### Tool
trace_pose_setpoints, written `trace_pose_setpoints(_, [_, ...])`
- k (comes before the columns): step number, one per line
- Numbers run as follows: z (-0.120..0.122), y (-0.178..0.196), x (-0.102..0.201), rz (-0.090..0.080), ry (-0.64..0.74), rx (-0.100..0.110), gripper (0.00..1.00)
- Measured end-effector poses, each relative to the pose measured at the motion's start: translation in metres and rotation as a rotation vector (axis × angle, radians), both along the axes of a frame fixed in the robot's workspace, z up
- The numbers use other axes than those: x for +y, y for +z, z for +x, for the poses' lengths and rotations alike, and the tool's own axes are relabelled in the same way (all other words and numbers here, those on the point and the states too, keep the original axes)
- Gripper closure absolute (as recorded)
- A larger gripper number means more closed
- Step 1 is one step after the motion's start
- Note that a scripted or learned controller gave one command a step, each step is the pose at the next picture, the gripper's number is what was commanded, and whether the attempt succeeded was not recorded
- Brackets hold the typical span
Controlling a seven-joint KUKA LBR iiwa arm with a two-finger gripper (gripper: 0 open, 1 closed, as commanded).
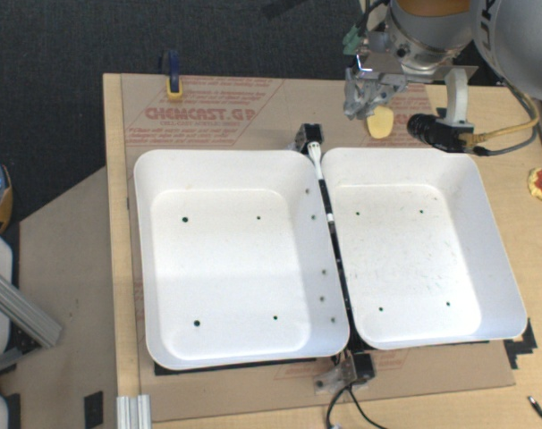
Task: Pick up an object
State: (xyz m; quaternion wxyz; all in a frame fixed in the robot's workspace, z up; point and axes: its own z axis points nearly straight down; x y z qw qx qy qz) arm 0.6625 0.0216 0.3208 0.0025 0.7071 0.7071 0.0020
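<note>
Here the bench (208, 114) is the largest thing, a brown board with red lettering, and everything else can be placed from the black clip strip (329, 231) that joins the two bins down the middle. Left of the strip lies the left bin (150, 266), right of it the right bin (486, 239); both show bare white floors with only small dark dots. The arm (441, 7) hangs beyond the strip's far end and a little to its right, orange band above the wrist. Under it the hand (371, 105) sits low, past the right bin's far rim, over the board rather than over either bin. A small yellow object (381, 121) shows right at the fingertips; it looks pinched between them, the fingers drawn in on it, though the dark metal hides part of the contact, so I judge the grip as likely rather than certain.

To do this step well, the hold should be checked by a slow straight lift, keeping the piece centred between the fingers, since a small rounded thing can squirt out sideways.

For room: a black fitting (441, 132) with a yellow cable lies just right of the object, and the strip's far clip (309, 137) just left, so upward is the free way. The blue clamp (173, 74) stands well left of the strip, out of the path
</note>
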Motion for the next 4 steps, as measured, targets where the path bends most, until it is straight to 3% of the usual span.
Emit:
trace_pose_setpoints(1, [0.005,0.048,-0.06,-0.001,-0.003,-0.001,1.0])
trace_pose_setpoints(2, [0.003,-0.031,-0.024,0.001,0.003,0.013,1.0])
trace_pose_setpoints(3, [0.005,0.026,-0.044,-0.001,-0.001,-0.002,1.0])
trace_pose_setpoints(4, [0.004,0.143,-0.168,-0.005,-0.004,-0.006,1.0])
